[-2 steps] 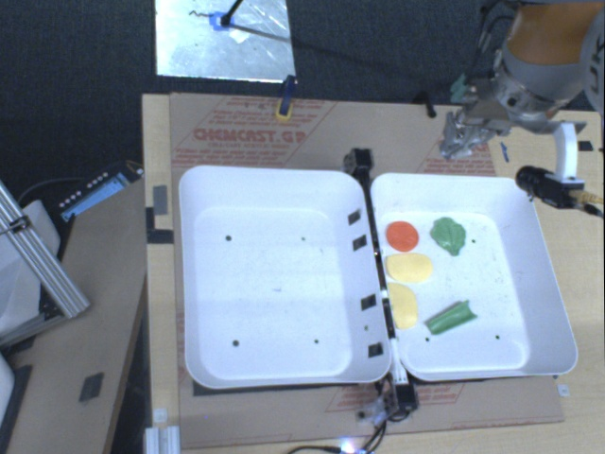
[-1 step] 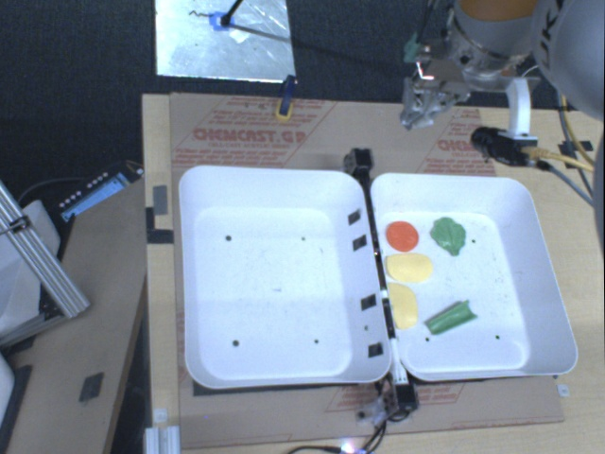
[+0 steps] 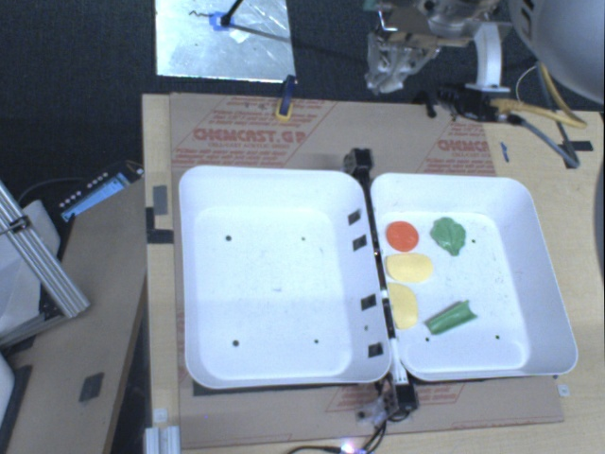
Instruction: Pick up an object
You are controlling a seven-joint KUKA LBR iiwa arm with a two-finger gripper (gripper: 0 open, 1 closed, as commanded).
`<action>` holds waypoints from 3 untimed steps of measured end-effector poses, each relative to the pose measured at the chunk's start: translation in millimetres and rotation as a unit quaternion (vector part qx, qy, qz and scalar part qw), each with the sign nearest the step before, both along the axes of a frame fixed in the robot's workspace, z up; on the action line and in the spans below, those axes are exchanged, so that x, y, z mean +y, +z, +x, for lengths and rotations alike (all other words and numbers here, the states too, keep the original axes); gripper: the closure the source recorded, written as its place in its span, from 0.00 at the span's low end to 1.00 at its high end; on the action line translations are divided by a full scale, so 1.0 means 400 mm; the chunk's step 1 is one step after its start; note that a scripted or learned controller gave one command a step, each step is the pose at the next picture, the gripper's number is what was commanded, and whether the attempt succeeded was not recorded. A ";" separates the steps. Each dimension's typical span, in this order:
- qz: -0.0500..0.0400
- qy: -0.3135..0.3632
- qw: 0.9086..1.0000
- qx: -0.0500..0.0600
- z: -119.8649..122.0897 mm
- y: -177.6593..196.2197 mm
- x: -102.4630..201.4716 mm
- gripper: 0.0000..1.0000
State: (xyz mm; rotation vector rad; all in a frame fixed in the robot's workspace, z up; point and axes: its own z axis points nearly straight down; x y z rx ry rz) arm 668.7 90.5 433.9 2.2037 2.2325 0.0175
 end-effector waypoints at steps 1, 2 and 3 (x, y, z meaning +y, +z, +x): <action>0.001 0.002 1.000 -0.001 -0.044 0.272 0.280 1.00; -0.003 -0.009 1.000 0.005 0.001 0.200 0.080 1.00; -0.002 -0.004 1.000 0.004 -0.001 0.256 0.138 1.00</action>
